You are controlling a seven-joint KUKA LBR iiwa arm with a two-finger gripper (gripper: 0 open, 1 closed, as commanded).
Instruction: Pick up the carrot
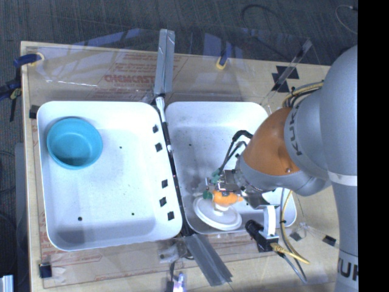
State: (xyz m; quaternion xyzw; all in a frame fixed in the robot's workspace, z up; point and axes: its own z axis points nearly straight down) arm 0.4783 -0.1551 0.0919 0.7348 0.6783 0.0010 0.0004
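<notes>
The carrot (224,199) is a small orange piece with a bit of green at its left end. It sits over the white plate (214,219) near the front of the right bin (200,126). My gripper (223,189) is directly above the carrot and very close to it, and the wrist hides part of the carrot. Whether the carrot rests on the plate or hangs just above it cannot be told.
A blue bowl (74,142) stands in the back left corner of the left bin (121,212). The arm's orange band (273,148) and grey body cover the right side of the right bin. A divider wall (167,163) separates the two bins.
</notes>
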